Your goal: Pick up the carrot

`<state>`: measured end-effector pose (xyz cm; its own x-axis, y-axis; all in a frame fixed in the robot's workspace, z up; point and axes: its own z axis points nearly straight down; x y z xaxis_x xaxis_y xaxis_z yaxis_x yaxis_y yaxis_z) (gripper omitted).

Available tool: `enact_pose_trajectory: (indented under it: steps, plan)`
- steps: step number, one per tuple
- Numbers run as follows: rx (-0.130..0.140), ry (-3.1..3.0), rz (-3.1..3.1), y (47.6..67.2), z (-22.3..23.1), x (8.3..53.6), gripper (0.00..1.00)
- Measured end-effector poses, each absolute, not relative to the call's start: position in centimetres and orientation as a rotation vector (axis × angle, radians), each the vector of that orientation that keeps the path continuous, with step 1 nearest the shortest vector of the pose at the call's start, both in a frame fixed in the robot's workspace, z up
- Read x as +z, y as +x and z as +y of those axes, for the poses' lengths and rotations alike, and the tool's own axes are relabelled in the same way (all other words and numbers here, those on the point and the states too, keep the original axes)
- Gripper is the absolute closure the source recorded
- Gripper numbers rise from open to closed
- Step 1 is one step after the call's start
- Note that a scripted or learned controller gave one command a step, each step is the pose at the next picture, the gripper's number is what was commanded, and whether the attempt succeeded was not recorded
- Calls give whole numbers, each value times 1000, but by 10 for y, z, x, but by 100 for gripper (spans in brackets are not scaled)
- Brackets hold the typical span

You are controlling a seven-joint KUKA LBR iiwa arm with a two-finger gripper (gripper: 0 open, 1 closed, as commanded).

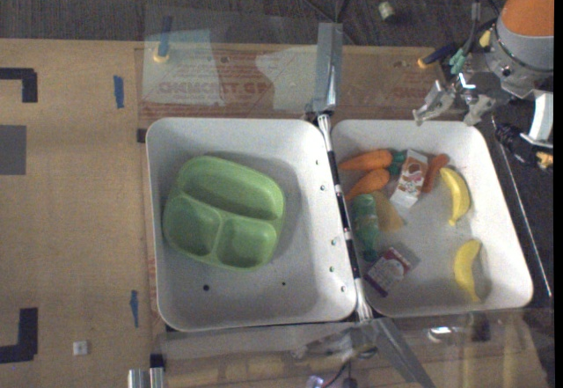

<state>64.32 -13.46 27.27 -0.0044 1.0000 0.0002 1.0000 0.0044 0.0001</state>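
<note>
1. Gripper (450,106) hangs above the far right corner of the right bin (506,201), fingers spread apart, nothing between them.
2. Carrot (366,160) lies in the right bin's far left part, near the divider; a second carrot (369,183) sits just beside it.
3. Same bin: carton (410,179), two bananas (456,194), small packet (388,269).
4. Left bin (176,149) bears a green tray (225,211).

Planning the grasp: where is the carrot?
The carrot lies in the right bin, near its upper-left corner, above a second orange carrot and left of the small carton.
</note>
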Motion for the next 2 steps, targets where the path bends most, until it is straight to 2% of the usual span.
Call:
enact_pose_trajectory:
  steps: [1,2]
  plan:
    - [-1,-2134,-2306,667,-89,185,0]
    - [-13,-1940,-2487,671,-107,105,0]
